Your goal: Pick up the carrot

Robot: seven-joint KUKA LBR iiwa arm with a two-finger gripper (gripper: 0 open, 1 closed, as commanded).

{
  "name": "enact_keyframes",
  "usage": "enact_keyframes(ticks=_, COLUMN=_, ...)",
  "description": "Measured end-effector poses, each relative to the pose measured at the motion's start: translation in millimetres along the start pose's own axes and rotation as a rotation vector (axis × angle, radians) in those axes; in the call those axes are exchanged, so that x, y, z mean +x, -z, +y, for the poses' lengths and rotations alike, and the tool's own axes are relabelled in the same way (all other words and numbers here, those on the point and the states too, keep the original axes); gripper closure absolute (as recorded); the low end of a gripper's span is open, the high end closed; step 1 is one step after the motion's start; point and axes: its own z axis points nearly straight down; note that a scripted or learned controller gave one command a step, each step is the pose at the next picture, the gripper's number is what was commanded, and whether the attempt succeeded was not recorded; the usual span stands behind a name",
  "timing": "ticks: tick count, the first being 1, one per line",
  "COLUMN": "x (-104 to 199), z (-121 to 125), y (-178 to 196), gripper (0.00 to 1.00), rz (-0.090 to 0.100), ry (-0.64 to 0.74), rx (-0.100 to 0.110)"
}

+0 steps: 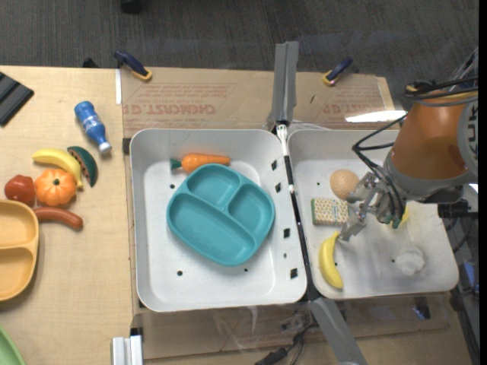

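Taking the teal divided plate (221,213) as the landmark and reading from far left.

Far to the left of the plate, out on the wooden bench (68,280): a yellow-orange dish (17,251) cut by the frame edge, with a red tomato-like toy (19,189) just above it. Beside that, toward the plate, a small orange pumpkin (55,187), a red sausage (59,217) below it and a yellow banana (58,160) above it, touching a dark green slice (85,164). Farther up and still left of the plate, a blue bottle (92,128) lying tilted.

Around the plate, the left white bin (152,280), the plate resting slightly tilted near its middle. Just above the plate's upper left rim, touching or nearly touching it, the carrot (200,160), lying flat with its green end to the left, well apart from the gripper.

To the right of the plate, across the divider between the bins, the right white bin (434,276). Inside, nearest the plate, a speckled cracker-like square (327,211); below it a second banana (329,261), curved upright; above right of the square, a tan egg (343,182). Farther right, a small white cap-like object (410,262).

Right of the square and over this bin, the gripper (358,223), hanging from the grey arm with its orange band (434,139). Fingers too tangled with cables and blurred to tell whether spread or pressed together; nothing seen pinched between them.
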Motion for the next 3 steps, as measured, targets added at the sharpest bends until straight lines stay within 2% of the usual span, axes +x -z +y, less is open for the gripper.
enact_keyframes(ticks=1, x=-37.2, z=-84.9, y=81.8, gripper=0.00, rz=-0.002, ry=0.220, rx=0.000)
enact_keyframes(ticks=2, x=-4.8, z=-53.6, y=115.6, gripper=0.00, rz=-0.001, ry=0.479, rx=-0.001)
enact_keyframes(ticks=3, x=-6.3, z=-53.2, y=125.4, gripper=1.00, rz=-0.006, ry=0.475, rx=-0.003)
